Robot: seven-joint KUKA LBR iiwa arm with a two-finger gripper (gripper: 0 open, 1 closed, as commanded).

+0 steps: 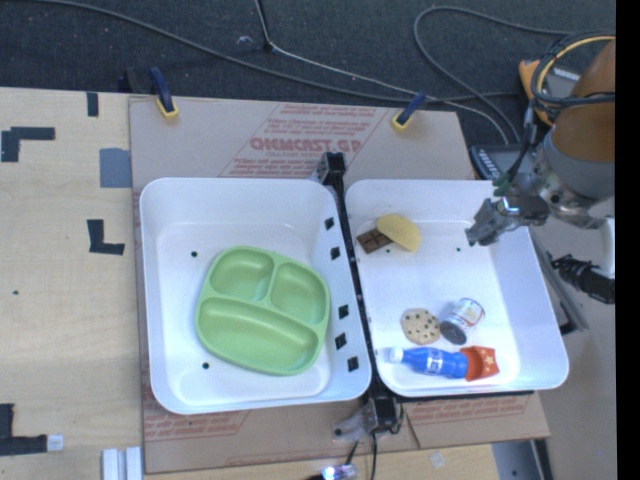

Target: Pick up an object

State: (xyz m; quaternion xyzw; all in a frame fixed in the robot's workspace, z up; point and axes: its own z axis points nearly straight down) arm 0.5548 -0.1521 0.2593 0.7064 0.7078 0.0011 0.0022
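Note:
The right bin (520,268) holds a yellow rounded item (400,231) with a small brown block (372,240) beside it at the back left. Toward the front lie a cookie (419,325), a small silver can (460,320), a blue bottle (432,361) and a red packet (481,363). My gripper (486,225) hangs over the right bin's back right part, above bare floor, well to the right of the yellow item. Nothing shows between its dark fingers.
A green divided plate (264,309) lies in the left bin (165,268). A black divider (345,278) runs between the bins. Cables (450,28) trail over the dark floor behind the bench, with clamps (163,98) on the cardboard's back edge.

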